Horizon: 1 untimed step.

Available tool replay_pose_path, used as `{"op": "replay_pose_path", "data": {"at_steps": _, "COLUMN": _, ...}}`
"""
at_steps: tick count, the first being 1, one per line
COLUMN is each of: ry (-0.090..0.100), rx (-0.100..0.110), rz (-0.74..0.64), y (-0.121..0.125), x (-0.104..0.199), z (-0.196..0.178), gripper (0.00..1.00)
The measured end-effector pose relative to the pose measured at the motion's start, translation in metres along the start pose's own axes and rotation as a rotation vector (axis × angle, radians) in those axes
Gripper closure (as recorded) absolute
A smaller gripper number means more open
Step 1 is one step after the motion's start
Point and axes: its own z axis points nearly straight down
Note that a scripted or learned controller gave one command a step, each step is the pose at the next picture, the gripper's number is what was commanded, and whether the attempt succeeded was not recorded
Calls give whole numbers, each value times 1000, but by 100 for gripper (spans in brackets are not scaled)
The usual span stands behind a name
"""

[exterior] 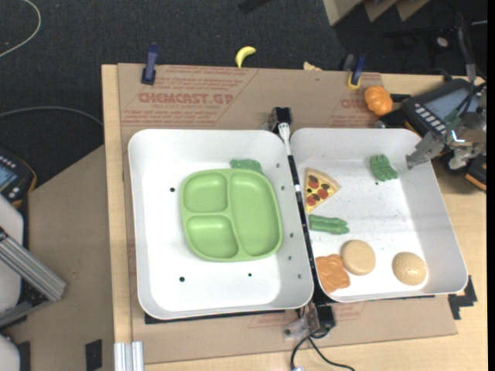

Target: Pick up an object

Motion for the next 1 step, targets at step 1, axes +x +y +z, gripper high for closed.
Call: {"op": "replay_pose_path", "data": {"at_steps": 1, "ry": 2, "rx": -7, "rz": -8, "y": -69, "x": 87, "z": -92, "gripper": 0}}
